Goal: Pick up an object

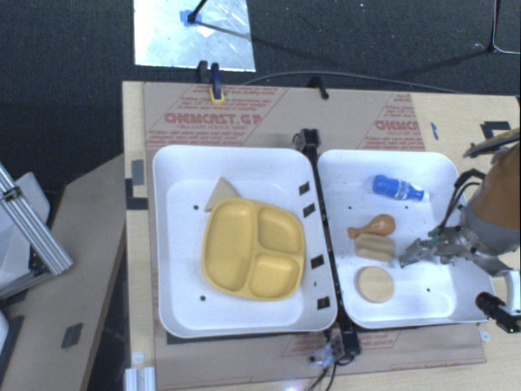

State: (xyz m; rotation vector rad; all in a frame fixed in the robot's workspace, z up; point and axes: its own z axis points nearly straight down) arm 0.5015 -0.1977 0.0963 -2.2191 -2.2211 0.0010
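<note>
Beside the round tan disc, low in the right bin, your likeliest targets lie close together: a pale block just above the disc, and a brown drumstick-shaped toy touching the block's upper edge. Farther up from the disc, well apart from that cluster, a blue bottle lies on its side.

You have the pincer low over the bin floor, just right of the block and up-right of the disc, its dark tips pointing toward them. Nothing sits between those tips, so nothing is picked yet. Whether they stand apart or together you cannot tell from this angle; they blur into one dark shape.

You are, by my reading, in the approach step, before any grasp. The next move calls for you to settle on one target, probably the block or the disc, centre the pincer over it, and keep clear of the drumstick-shaped toy so that it is not nudged aside.

Left of the disc, across the dividing rims, the left bin holds a yellow sectioned plate with a tan wedge at its upper-left edge. Both bins rest on the cardboard-lined surface.
</note>
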